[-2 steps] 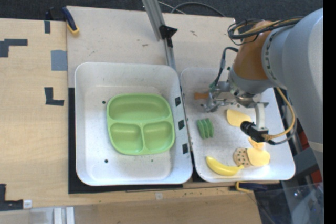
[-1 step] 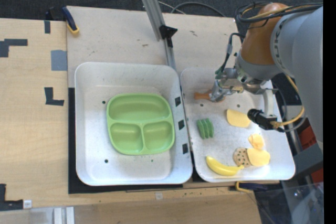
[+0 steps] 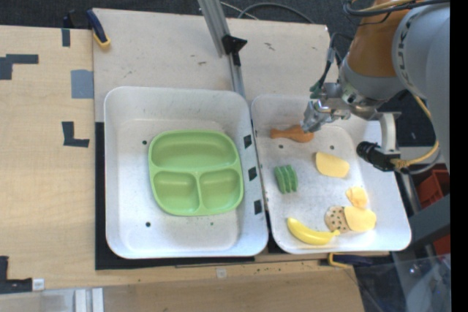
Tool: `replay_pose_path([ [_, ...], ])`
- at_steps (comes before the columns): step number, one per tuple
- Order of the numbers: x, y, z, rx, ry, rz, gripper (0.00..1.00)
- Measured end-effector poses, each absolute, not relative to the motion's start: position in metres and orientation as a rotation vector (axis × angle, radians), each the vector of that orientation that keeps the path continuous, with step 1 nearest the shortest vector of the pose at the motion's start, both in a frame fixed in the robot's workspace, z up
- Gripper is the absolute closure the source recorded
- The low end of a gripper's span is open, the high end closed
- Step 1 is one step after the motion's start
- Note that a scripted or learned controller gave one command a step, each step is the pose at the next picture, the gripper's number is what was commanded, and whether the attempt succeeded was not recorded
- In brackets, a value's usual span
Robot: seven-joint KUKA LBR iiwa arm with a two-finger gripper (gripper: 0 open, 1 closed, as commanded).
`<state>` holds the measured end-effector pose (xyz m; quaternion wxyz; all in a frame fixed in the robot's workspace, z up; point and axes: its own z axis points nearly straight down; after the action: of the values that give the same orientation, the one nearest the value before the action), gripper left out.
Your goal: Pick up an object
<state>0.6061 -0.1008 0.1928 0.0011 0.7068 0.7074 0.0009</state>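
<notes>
My gripper (image 3: 314, 120) hangs low over the back of the right bin (image 3: 401, 224), at the right end of an orange carrot-shaped toy (image 3: 289, 134) that lies on the bin floor. Whether it touches the toy is unclear. In the same bin lie a yellow wedge (image 3: 332, 164), a green ridged piece (image 3: 285, 178), a yellow banana (image 3: 308, 232), a speckled cookie (image 3: 336, 218) and two small yellow pieces (image 3: 360, 208) at the front right.
The left bin (image 3: 111, 157) holds a green three-compartment plate (image 3: 196, 172). A slanted metal rail (image 3: 212, 4) crosses the bench behind the bins. The arm's grey body and cables (image 3: 395, 150) overhang the right bin's right side.
</notes>
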Motion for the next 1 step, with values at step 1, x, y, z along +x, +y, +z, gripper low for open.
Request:
replay_pose_path([
  [1,0.6071,-0.0929,0.2381,2.217,2.222,0.004,1.00],
])
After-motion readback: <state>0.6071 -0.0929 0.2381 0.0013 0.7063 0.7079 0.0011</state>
